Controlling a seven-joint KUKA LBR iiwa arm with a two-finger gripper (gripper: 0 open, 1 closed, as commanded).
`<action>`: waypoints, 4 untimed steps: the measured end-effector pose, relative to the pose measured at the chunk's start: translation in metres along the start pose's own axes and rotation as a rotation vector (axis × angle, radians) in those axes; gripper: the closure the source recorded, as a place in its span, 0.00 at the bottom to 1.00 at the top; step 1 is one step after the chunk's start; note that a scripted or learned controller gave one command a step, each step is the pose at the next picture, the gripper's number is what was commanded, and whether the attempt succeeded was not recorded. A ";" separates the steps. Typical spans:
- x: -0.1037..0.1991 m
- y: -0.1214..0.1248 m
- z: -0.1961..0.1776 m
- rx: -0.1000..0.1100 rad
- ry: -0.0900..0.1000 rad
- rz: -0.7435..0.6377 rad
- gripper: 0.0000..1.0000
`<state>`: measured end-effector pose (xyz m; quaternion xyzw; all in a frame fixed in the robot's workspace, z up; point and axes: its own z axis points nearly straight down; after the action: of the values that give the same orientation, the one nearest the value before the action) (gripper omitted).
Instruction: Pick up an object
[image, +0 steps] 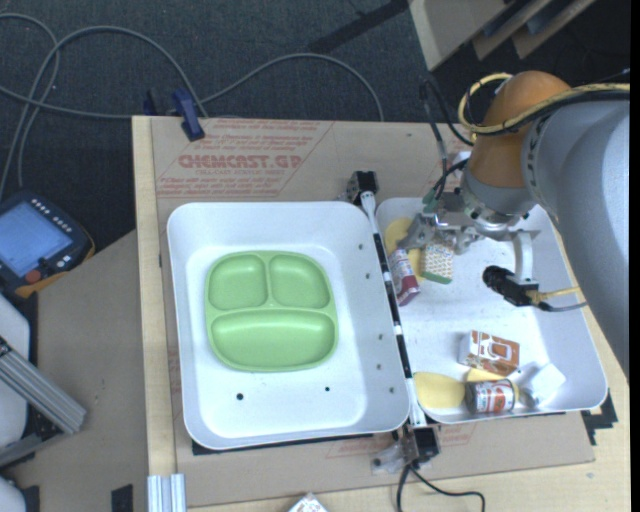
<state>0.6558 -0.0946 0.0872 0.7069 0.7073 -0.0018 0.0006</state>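
Near edge: worktop (250, 470) carries two white bins. Right bin (585, 385) holds a can (492, 397), carton (491, 351) and bottle (404, 277). Claw (437, 238) hangs above a mesh-patterned object (437, 262); grip state cannot be determined. Beyond: dark carpet (80, 90), cables (300, 70).

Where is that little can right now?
The can lies on its side near the front edge of the right bin, between a yellow piece and crumpled white wrapper.

Grey arm (585, 170), orange wrist band (510, 110), yellow-black cable loop (480, 95).
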 end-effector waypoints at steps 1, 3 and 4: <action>-0.079 0.011 0.002 -0.004 0.001 0.001 0.00; -0.059 -0.008 0.003 -0.003 0.003 0.001 0.00; -0.059 -0.007 -0.008 -0.004 0.002 0.000 1.00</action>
<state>0.6484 -0.1535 0.0952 0.7070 0.7073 0.0004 0.0016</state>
